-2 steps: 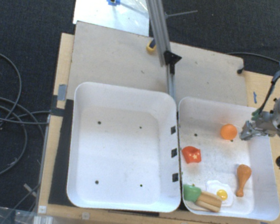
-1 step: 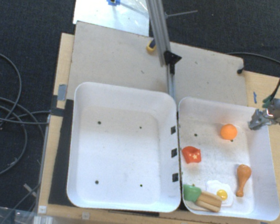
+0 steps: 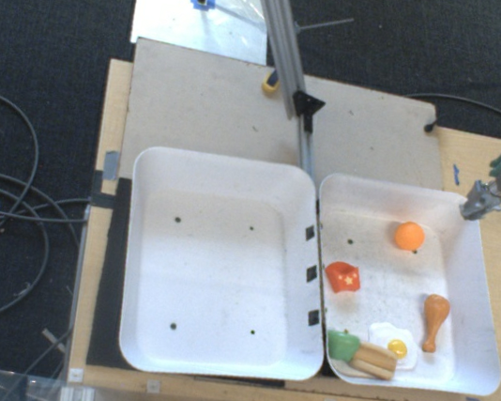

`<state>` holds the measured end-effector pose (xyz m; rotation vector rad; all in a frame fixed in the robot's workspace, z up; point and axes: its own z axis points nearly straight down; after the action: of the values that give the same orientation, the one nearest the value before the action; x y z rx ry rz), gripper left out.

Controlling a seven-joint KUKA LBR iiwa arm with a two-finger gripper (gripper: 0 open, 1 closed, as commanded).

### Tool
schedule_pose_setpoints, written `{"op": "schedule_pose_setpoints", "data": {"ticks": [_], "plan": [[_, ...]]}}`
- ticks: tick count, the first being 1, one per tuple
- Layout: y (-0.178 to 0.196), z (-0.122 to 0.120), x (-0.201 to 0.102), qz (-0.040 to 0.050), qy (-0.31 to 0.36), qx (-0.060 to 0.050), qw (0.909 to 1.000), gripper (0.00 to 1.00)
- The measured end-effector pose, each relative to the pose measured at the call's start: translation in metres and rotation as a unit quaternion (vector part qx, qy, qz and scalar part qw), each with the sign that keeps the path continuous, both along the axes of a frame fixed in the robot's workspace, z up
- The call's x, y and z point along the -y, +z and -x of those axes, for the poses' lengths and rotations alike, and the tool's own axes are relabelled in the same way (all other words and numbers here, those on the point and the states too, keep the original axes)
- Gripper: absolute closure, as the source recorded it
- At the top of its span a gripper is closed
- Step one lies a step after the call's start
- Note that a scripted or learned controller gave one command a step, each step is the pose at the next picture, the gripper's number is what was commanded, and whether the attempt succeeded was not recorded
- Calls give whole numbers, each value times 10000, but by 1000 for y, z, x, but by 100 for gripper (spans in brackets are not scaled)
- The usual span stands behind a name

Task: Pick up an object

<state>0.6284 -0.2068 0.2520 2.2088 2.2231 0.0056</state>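
Pincer (image 3: 474, 206): positioned over the upper right rim of the right bin (image 3: 486, 329), touching no object. Finger spacing cannot be determined; the tips appear as one blurred grey mass. The arm is cut off at the frame edge. Objects in the right bin: orange ball (image 3: 408, 236), red piece (image 3: 343, 277), drumstick (image 3: 435, 320), fried egg (image 3: 395, 344), bread roll (image 3: 373, 360), and a green item (image 3: 342, 342) partly hidden at the rim.

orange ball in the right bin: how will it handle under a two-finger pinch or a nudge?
The orange ball looks round and smooth, so it will probably roll if nudged. It sits apart from the other items on the right bin floor, so likely nothing stops it. Fingers may slip off its curve.
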Motion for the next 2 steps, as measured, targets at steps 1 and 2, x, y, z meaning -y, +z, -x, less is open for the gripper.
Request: {"op": "schedule_pose_setpoints", "data": {"ticks": [1, 2], "plan": [[-9, 16, -55, -22, 17, -38, 10000, 100], [-10, 21, -98, -23, 16, -36, 10000, 100]]}}
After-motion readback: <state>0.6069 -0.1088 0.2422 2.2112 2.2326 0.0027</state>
